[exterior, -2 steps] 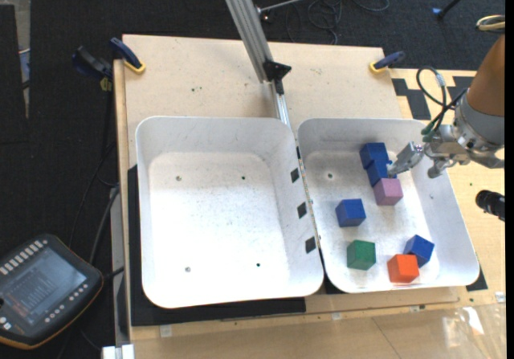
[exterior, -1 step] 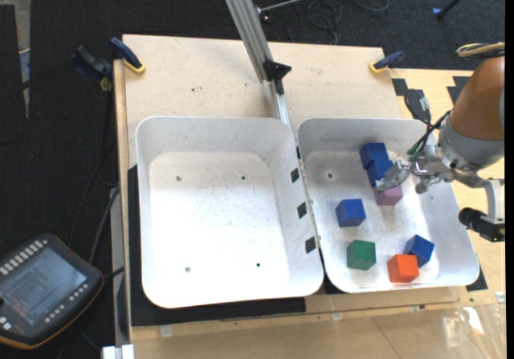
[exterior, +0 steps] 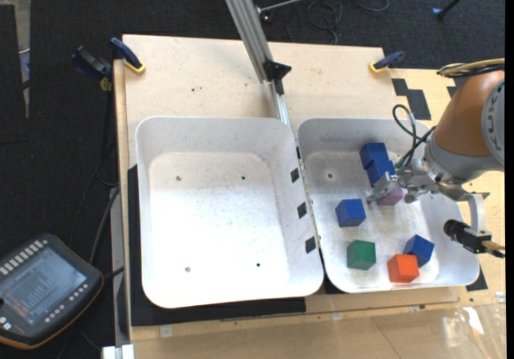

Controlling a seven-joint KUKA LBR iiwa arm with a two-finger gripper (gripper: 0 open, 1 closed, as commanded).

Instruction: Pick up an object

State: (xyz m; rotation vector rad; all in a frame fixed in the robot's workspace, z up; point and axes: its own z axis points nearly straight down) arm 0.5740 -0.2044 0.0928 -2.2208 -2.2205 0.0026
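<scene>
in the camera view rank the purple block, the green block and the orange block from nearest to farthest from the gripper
1. purple block: right at the gripper, in the right bin, partly hidden by it.
2. green block: toward the bin's front edge, left of the orange one.
3. orange block: near the bin's front right corner; only slightly farther than the green block, so the last two are close.
</scene>
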